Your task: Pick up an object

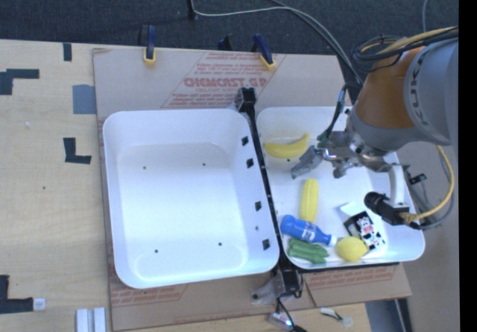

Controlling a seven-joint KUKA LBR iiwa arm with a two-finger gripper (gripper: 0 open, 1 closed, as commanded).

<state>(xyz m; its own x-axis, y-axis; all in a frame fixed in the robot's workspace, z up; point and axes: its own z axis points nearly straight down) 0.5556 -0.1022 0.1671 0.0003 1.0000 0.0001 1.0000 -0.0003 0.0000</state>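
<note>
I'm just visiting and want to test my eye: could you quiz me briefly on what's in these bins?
1. True or false: the banana lies in the left bin.
2. Which thing lies nearest the blue bottle? A) banana B) green pods C) lemon
3. Which bin does the gripper hang over?

Key: 1. False; it lies in the right bin. 2. B. 3. The right bin, near the corn cob.

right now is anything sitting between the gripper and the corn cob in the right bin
Nothing visible does. The gripper hangs just above the upper end of the corn cob, with bare bin floor between them. The banana lies off to its left, outside that path.
</note>
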